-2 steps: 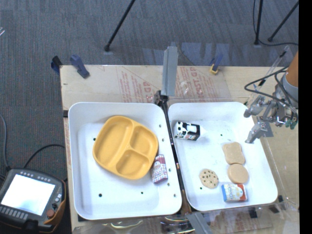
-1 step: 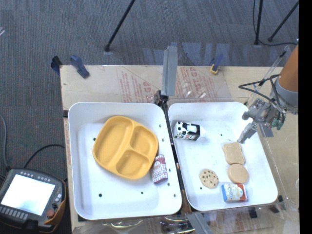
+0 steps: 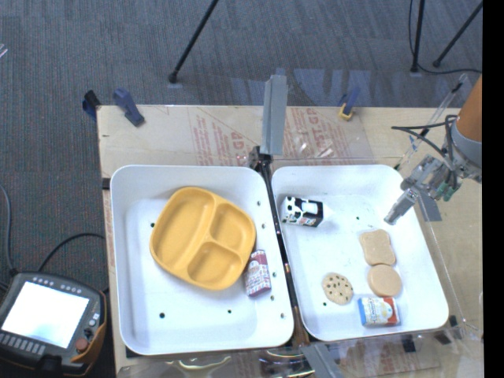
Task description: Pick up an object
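1. Two shallow white bins side by side on the bench: left bin [image 3: 130, 211] and right bin [image 3: 346, 181], split by a dark divider [image 3: 277, 227].
2. In the left bin, a yellow compartment plate [image 3: 203, 237] with three sections, lying flat; just right of it, touching its lower right rim, a small brown-and-white carton [image 3: 257, 274] close against the divider.
3. In the right bin, nearest the divider, a black-and-white cow-print carton [image 3: 302, 211] lying on its side.
4. Further right of the divider, a slice of toast [image 3: 377, 247]; just below that, a round tan biscuit [image 3: 385, 280], nearly touching it.
5. Between the divider and that biscuit, a chocolate-chip cookie [image 3: 338, 288]; below the biscuit, a small blue, white and red carton [image 3: 379, 311] on its side.
6. Gripper [image 3: 398, 211] tilted over the right bin's right side, well right of the divider, above the toast and apart from it.
7. Nothing gripped; cannot tell whether the fingertips are spread or closed.
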Controlling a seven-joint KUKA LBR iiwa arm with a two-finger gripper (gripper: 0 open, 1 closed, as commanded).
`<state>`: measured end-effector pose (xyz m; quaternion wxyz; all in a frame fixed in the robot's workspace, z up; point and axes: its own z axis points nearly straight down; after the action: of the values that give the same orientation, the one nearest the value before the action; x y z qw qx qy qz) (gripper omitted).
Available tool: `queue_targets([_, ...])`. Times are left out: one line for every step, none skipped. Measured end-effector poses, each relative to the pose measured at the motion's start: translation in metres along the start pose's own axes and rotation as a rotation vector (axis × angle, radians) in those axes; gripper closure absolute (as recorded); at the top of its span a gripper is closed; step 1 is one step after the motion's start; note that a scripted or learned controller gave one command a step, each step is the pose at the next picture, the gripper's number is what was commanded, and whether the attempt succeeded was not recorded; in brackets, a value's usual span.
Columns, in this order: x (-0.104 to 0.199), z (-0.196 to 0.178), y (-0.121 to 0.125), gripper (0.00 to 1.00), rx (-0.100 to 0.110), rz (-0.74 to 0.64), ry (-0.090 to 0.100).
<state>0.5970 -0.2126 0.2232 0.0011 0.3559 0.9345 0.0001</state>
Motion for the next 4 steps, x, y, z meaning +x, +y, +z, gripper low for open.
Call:
queue_targets([0.01,0.028,-0.01,0.0,0.002,0.189,0.003])
queue_targets([0.013,0.012,-0.013,0.0,0.001,0.386,0.001])
queue_targets([0.0,0.048,0.002,0.0,0.005,0.391,0.006])
queue_targets([0.013,0.138,-0.008,0.0,0.002,0.012,0.006])
